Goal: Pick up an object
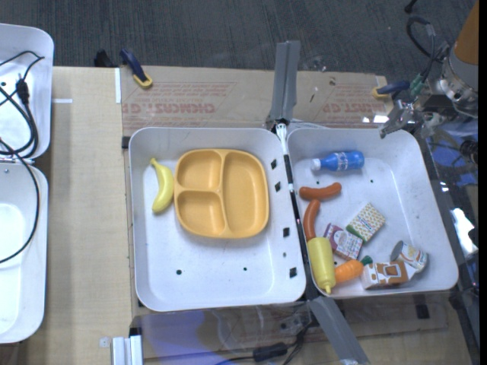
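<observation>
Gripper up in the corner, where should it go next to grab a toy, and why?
Probably down and left toward the blue bottle. The gripper sits outside the back right corner of the right bin, holding nothing I can see, and the bottle lies nearest, apart from the other toys.

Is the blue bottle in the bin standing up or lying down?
Lying down. The blue bottle rests on its side on the floor of the right bin, its white cap pointing toward the left bin.
</observation>
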### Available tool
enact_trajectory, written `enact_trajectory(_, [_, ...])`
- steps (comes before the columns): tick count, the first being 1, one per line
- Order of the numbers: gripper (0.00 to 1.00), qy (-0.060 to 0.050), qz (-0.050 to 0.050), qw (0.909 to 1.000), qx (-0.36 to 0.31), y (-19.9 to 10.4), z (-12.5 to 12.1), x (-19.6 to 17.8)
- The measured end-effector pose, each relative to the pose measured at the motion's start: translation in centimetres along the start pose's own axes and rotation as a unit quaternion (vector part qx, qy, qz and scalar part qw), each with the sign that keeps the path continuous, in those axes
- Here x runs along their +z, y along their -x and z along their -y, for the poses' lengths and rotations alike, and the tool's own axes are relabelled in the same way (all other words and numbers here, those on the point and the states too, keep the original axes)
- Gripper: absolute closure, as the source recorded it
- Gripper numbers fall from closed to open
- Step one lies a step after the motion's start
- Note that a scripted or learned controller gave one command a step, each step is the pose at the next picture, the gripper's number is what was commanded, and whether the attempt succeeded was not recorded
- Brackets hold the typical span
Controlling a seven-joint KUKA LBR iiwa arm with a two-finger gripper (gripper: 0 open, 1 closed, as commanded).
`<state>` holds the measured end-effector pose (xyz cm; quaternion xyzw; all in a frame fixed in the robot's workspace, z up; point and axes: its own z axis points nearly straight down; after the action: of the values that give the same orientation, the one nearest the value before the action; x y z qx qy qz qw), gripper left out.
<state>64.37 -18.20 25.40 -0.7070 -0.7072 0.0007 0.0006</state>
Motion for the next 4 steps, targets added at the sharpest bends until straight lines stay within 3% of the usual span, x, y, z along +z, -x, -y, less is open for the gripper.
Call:
enact_trajectory(1, [0.00,0.006,0.002,0.9996,0.029,-2.8,-1.8,13.4])
enact_trajectory(2, [0.00,0.015,0.003,0.9994,0.030,-4.2,-0.3,14.6])
enact_trajectory(3, [0.00,0.000,0.000,0.9998,0.022,-12.6,4.0,6.3])
enact_trajectory(4, [0.00,0.000,0.000,1.0000,0.003,-7.7,4.0,14.4])
